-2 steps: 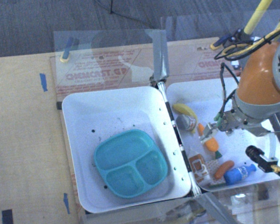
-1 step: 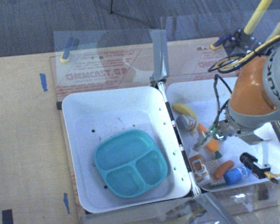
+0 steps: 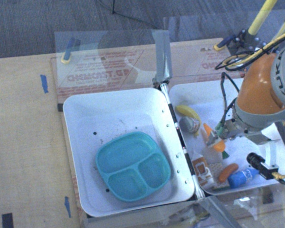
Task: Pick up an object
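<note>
My gripper [image 3: 215,136] hangs low over the middle of the right bin [image 3: 277,134], reaching in from the right under the orange-banded wrist. An orange carrot with a green tip [image 3: 220,147] lies right at the gripper, partly covered by it. Whether the carrot is touched or held cannot be made out. A yellow banana [image 3: 187,112] and a grey rounded thing [image 3: 189,124] lie to the gripper's left, near the bin's left wall. Toward the front lie a small brown-and-white box [image 3: 201,169], a reddish sausage [image 3: 227,172] and a blue bottle [image 3: 240,177].
The left bin [image 3: 81,118] holds a teal divided plate [image 3: 133,166] toward its front. The two bins meet at a shared wall [image 3: 178,137]. Clear plastic sheets and a taped wooden bench surround the bins.
</note>
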Action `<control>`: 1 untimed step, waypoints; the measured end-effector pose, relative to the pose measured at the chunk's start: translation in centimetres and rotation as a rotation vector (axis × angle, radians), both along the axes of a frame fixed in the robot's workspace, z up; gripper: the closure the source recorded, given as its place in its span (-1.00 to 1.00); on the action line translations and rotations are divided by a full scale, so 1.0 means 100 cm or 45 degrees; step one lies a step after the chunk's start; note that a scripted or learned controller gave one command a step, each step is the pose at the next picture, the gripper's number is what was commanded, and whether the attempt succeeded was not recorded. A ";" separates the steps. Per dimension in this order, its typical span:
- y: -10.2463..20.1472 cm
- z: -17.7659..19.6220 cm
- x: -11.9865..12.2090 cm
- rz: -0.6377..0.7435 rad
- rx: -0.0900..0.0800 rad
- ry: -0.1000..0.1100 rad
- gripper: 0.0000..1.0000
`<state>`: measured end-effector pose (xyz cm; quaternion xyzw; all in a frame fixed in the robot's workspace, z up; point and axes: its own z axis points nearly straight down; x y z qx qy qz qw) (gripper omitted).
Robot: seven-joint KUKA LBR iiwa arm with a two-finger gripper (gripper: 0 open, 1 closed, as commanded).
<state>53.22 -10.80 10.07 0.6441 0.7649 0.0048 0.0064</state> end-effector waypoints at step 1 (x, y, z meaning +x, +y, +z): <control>0.082 0.093 0.056 -0.093 0.001 0.018 1.00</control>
